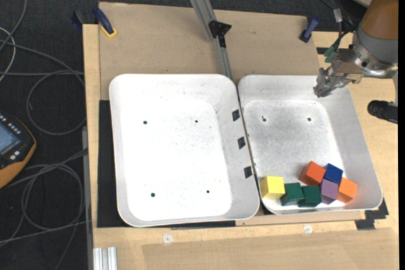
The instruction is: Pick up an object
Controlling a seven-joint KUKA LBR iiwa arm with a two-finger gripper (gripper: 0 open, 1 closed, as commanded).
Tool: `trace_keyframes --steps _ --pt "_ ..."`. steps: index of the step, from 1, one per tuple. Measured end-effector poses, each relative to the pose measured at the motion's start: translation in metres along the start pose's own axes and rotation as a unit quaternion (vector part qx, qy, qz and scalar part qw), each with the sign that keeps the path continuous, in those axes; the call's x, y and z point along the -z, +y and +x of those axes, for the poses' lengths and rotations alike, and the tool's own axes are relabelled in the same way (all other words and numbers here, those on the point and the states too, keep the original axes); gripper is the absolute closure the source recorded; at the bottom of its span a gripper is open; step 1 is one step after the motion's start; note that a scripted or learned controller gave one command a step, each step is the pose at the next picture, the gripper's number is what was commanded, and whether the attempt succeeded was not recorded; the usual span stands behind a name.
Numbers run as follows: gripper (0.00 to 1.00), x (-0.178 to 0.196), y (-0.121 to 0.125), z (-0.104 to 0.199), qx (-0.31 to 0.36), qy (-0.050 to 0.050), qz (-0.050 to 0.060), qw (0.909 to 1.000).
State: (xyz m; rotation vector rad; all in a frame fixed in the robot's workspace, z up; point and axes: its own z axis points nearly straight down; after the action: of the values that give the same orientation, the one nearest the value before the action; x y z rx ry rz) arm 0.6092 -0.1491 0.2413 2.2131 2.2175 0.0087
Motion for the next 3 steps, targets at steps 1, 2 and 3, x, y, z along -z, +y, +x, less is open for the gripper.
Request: trace_keyframes --steps 1,2,3 --pt "1.0 -0.001 0.001 0.0 0.0 0.0 0.003 1.0" --pt "1.0 -0.01 -0.017 0.05 0.001 0.003 0.006 1.0" --pt "1.0 0.0 -0.035 0.109 0.003 0.003 0.006 1.0"
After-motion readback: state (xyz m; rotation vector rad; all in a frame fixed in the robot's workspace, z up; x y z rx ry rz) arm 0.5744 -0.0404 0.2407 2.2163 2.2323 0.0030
